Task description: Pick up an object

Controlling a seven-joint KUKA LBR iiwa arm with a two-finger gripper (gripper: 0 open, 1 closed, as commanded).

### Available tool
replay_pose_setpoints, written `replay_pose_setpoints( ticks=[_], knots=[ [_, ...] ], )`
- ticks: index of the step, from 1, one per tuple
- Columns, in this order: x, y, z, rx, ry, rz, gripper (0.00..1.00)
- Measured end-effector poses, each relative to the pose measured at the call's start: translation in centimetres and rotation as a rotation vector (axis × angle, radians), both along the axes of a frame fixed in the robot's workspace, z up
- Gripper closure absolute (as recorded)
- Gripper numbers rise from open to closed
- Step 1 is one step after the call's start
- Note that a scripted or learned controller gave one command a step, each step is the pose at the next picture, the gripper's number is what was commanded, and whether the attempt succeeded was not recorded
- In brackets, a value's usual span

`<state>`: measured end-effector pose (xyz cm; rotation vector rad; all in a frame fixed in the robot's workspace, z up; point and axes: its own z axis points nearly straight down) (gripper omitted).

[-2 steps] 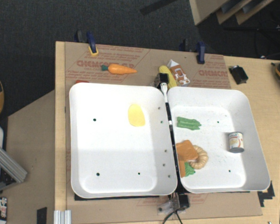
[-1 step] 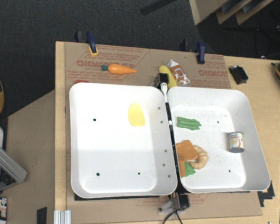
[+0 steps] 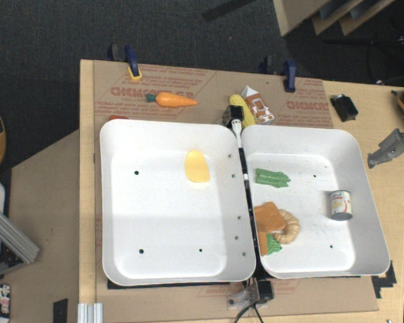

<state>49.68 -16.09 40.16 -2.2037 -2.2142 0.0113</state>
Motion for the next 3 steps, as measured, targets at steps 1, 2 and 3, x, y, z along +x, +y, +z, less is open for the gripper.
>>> replay_pose_setpoints(
  ticks=[1, 2, 3],
  knots=[
    [0.2, -0.4, 2.0, -0.010, -0.023, -0.004, 1.00],
    [-0.2, 0.9, 13.9, -0.012, -0.035, -0.002, 1.00],
    [-1.8, -3.7, 13.4, -0.011, -0.022, -0.009, 1.00]
  ],
)
